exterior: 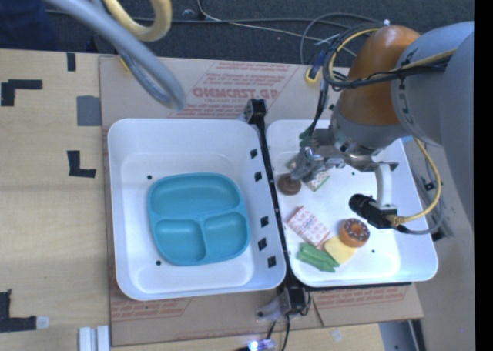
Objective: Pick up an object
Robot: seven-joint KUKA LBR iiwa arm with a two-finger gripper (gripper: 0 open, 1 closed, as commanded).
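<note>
Over the right bin (416,269), low at its far left corner: gripper (308,163) poised by brown round piece (289,184) and small packet (318,180); jaw opening cannot be judged. Centre on one item, descend straight, avoid divider (266,188), close, then lift slowly

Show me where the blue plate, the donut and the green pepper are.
blue plate (199,216), camera view, on the central divider.
donut (355,231), camera view, on its sprinkled top.
green pepper (317,258), camera view, mid-body.
</note>
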